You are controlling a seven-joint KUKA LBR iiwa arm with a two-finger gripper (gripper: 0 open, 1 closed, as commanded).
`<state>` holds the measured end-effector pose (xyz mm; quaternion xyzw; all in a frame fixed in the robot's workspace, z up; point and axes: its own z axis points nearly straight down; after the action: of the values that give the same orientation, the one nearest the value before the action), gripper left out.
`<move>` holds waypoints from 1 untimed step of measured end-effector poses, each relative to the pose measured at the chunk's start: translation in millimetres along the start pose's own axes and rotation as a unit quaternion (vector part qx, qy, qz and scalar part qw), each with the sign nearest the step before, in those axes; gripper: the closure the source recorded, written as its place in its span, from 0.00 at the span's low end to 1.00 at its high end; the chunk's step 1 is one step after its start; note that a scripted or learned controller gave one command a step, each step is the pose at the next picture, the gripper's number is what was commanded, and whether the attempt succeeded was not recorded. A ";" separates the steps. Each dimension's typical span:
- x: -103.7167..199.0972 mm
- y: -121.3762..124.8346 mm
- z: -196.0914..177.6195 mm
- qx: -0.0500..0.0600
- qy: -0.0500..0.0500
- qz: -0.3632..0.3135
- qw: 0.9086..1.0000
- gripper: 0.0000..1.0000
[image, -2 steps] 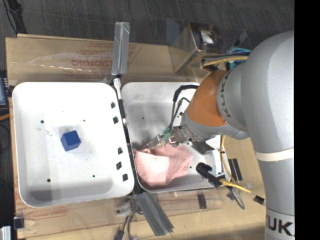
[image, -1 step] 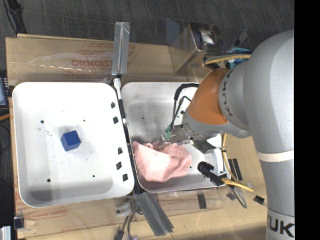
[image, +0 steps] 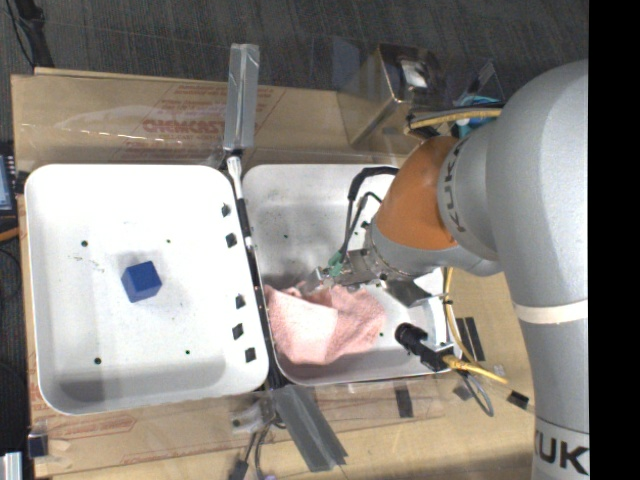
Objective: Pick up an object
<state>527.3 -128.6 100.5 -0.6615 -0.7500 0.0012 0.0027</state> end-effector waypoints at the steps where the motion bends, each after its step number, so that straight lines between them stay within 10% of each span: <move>1: 0.8 -0.2 -8.9 0.001 0.001 -0.003 1.000 1.00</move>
<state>527.0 -127.8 109.4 -0.6594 -0.7518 0.0018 0.0043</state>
